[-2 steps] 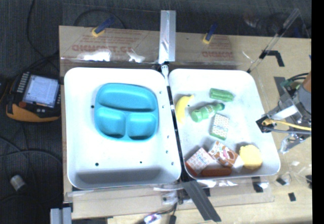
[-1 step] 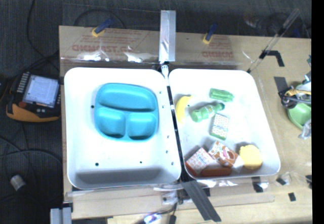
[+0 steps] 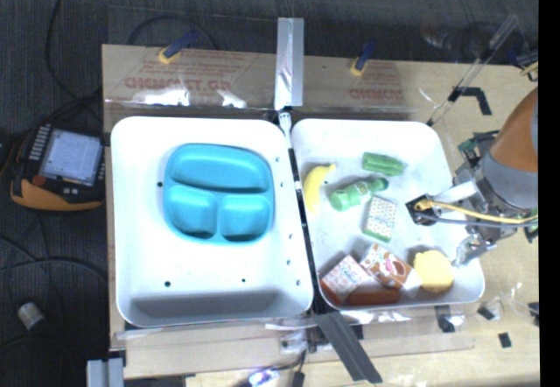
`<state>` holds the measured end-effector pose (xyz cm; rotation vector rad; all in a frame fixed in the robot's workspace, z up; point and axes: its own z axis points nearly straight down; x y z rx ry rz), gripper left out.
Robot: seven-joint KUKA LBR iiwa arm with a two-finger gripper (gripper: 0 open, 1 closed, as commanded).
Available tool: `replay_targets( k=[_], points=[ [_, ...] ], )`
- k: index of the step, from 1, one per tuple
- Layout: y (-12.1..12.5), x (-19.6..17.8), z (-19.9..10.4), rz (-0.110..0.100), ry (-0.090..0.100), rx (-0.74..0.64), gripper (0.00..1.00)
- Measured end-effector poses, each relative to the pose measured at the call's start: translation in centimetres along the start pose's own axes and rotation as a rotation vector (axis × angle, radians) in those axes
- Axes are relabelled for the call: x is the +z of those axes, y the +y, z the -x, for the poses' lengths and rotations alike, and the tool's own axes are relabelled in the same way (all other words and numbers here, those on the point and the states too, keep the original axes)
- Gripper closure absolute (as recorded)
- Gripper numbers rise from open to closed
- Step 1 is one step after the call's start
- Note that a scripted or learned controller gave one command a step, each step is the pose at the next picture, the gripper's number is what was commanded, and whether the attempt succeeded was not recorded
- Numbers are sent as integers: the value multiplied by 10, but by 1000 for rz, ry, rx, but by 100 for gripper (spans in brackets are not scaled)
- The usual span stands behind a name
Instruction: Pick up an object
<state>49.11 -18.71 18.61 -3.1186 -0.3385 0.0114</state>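
The right bin (image 3: 437,144) holds a yellow banana (image 3: 315,184), a green bottle (image 3: 356,193) and a green oblong piece (image 3: 382,164). A small patterned packet (image 3: 380,218) lies near the bin's middle. Along the front wall sit two printed snack boxes (image 3: 346,275) (image 3: 387,264), a brown sausage-like piece (image 3: 372,296) and a round yellow object (image 3: 432,272). My gripper (image 3: 473,248) hangs at the bin's right edge, just right of and above the yellow object, with nothing seen in it.
The left bin (image 3: 140,289) holds a blue divided tray (image 3: 217,191). A metal divider post (image 3: 290,61) stands behind the two bins. A handheld device (image 3: 61,165) lies on the floor at far left.
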Motion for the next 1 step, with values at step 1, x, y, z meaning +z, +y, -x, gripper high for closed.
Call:
replay_targets(
  k=[1],
  points=[
    [-1, -7, 0, -5, -6, -2, 100]
  ],
)
